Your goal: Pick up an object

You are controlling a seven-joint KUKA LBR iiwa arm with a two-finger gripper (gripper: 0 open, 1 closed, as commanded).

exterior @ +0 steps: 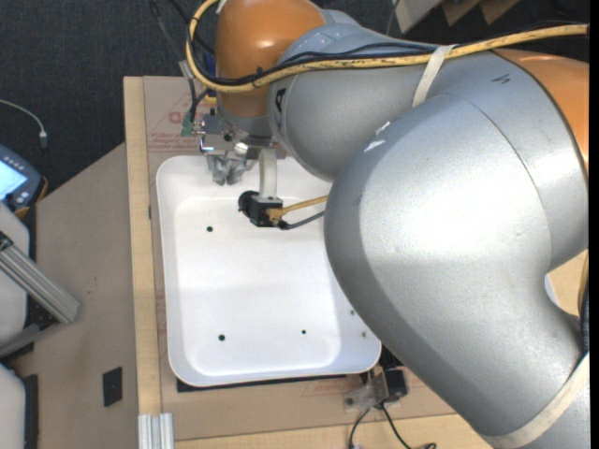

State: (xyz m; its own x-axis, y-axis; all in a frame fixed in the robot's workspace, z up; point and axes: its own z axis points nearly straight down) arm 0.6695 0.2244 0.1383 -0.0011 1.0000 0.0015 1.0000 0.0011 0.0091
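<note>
My gripper (227, 171) hangs low over the far left corner of the left white bin (245, 288), close to its back rim. The orange band (264, 36) sits directly above the gripper. The grey arm (449, 204) sweeps in from the right and hides everything on that side. Three small dark dots (210, 229) mark the bin's white floor. I see nothing between the gripper's tips from this angle.
The bin rests on a tan board (140, 269). Left of the board stand an aluminium rail (37, 283) and a device with a blue screen (14, 183). A yellow cable (374, 56) runs along the arm.
</note>
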